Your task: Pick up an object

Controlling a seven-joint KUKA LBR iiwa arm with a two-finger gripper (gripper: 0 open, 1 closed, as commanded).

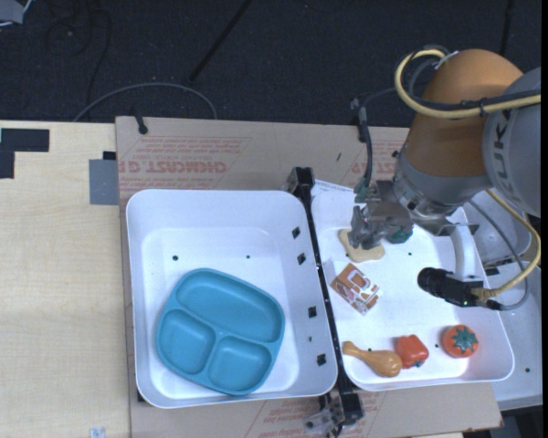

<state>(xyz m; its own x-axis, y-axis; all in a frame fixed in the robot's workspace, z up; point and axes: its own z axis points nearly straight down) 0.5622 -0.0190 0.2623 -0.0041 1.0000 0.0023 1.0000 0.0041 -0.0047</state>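
A light wooden bench (46,272) carries a cardboard sheet (210,158) under two white bins (142,245).
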